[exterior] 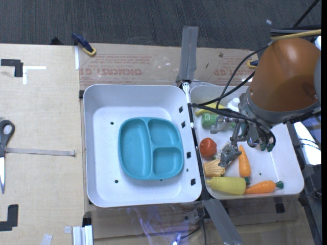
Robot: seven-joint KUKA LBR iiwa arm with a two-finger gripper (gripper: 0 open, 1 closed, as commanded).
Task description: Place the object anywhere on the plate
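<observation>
A blue plate (152, 148) with three compartments lies in the middle of the left bin (97, 137); nothing rests on it. My gripper (229, 155) hangs low in the right bin (291, 162), reaching down from the orange-banded wrist. It sits between a red tomato (207, 147) on its left and a small upright carrot (244, 162) on its right, just above a ridged yellow piece (213, 168). I see nothing clearly held in it.
More toy food lies in the right bin: a green piece (209, 119) at the back, a yellow squash (228, 186) and a second carrot (262, 187) along the front wall. Cables trail from the wrist. Scissors (4, 137) lie on the bench at far left.
</observation>
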